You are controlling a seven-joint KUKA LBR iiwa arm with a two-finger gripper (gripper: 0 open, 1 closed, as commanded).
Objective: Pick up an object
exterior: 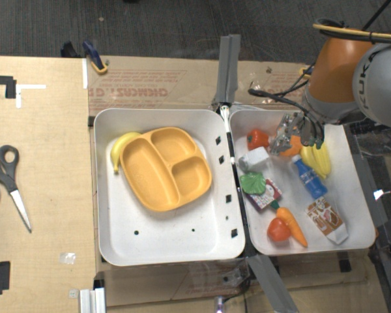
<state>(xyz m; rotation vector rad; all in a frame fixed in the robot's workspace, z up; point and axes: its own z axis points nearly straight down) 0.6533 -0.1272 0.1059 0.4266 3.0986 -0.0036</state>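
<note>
In the right bin (352, 240) you see a carrot (292, 226) lying slantwise beside a tomato (278, 230) near the front edge. A blue bottle (310, 178) and yellow bananas (317, 160) lie toward the far right corner, a white block (254, 158) by the left wall.

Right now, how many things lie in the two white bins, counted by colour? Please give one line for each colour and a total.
Yellow: 3 (divided plastic plate, banana beside it, banana bunch)
Orange: 2 (carrot, orange item under the gripper)
Red: 2 (tomato, red item)
Green: 1 (leafy toy)
Blue: 1 (tube)
White or printed packs: 3 (white block, red-edged pouch, brown-printed carton)
Total: 12
</note>
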